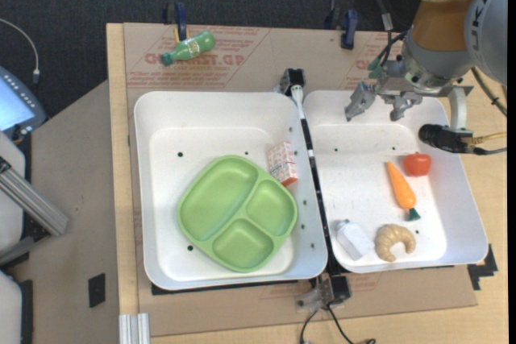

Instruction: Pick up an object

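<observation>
1. While the arm hangs over the far edge of the right bin [476, 238], its gripper [379, 103] stands with jaws spread apart and nothing between them; that suits a descent onto something below.
2. The likely picks lie in that bin, well apart from the jaws: a carrot [400, 186] touching a tomato [417, 164], a croissant [394, 241] beside a small white packet [352, 238].
3. The left bin [149, 173] holds a green divided plate [237, 212] and a small carton [281, 163] against the dividing wall; a green bottle [187, 48] rests on the counter [242, 44] beyond.
</observation>
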You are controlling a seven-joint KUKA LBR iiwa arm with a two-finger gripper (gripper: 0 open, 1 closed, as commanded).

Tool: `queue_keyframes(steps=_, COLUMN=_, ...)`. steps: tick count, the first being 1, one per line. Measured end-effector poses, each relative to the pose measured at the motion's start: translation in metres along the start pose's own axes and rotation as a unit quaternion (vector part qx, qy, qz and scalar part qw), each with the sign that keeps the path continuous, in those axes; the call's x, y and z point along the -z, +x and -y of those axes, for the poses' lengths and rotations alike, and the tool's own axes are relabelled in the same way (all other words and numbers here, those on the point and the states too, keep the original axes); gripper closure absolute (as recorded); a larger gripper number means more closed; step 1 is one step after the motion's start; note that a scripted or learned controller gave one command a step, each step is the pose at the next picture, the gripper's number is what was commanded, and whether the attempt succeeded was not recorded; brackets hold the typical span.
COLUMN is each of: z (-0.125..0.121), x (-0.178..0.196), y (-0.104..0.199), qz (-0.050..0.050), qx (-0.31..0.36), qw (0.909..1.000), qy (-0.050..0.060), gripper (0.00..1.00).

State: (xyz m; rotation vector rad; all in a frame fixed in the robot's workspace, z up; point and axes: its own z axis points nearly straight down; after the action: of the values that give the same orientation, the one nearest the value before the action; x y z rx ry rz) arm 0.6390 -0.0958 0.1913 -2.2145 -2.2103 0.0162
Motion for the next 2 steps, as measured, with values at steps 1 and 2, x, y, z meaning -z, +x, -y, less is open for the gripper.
queue_keyframes(steps=1, z=-0.003, x=0.01, y=0.0, qz=0.001, qx=0.001, qw=1.0, qy=-0.008, gripper=0.0)
queue_keyframes(steps=2, z=-0.004, x=-0.046, y=-0.009, qz=0.001, qx=0.0, qw=1.0, qy=-0.006, gripper=0.0)
